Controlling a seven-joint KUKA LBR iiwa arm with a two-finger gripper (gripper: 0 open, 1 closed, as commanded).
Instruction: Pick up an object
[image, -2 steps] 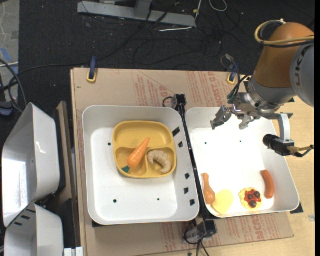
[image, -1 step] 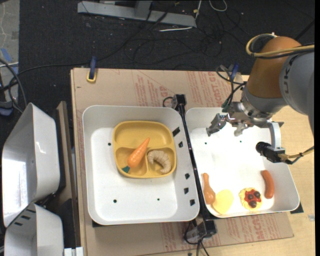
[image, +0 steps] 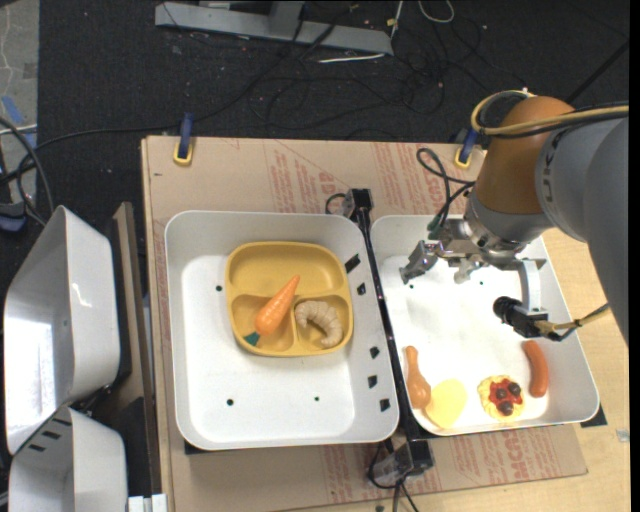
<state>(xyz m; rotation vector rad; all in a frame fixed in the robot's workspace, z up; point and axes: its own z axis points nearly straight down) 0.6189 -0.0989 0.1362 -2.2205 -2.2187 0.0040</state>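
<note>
Red sausage (image: 538, 368) lies lengthwise in right bin (image: 470, 310)

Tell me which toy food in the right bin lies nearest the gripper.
The red sausage near the right wall lies closest to the gripper; the chicken drumstick, yellow disc and small pizza lie farther down.

arm: reaches from right | tool (image: 446, 262): hangs low, wrist bent
</note>
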